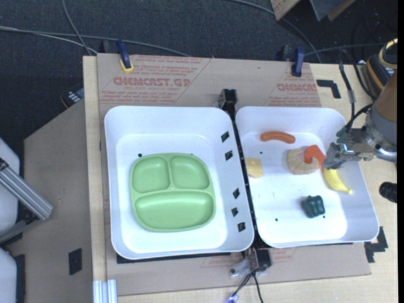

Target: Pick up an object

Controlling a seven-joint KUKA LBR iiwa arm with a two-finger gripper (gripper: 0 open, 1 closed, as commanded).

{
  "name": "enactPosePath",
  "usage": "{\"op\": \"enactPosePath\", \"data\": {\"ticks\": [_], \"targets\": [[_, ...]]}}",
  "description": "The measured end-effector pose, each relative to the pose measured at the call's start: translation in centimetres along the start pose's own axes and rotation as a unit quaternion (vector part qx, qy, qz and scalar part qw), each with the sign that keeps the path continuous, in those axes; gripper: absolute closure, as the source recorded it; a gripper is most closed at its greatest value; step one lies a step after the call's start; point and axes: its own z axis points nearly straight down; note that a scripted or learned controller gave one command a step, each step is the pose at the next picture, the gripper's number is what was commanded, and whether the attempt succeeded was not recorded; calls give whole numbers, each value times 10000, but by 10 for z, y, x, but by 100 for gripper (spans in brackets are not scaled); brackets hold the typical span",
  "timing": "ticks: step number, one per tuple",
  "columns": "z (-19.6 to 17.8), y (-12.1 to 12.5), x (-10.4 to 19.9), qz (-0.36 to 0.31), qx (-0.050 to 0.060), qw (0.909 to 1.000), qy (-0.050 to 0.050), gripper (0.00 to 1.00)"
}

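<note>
Fingers [332, 158] hang over the right bin's [360, 229] right side, just above the banana [337, 182] and beside an orange piece [312, 153]; whether they are parted or closed, I cannot tell.

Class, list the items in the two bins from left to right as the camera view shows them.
green divided plate → pale yellow piece → orange sausage → dark green pepper → banana

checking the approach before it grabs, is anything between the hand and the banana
Nothing visible does. The hand sits at the right bin's right side, just above the banana. The orange piece and tan piece lie to its left, off that line.
</note>
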Motion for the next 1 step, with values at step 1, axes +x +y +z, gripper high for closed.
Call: {"op": "enactPosePath", "data": {"ticks": [1], "targets": [[-44,5,0,4,3,10000,-1,100]]}}
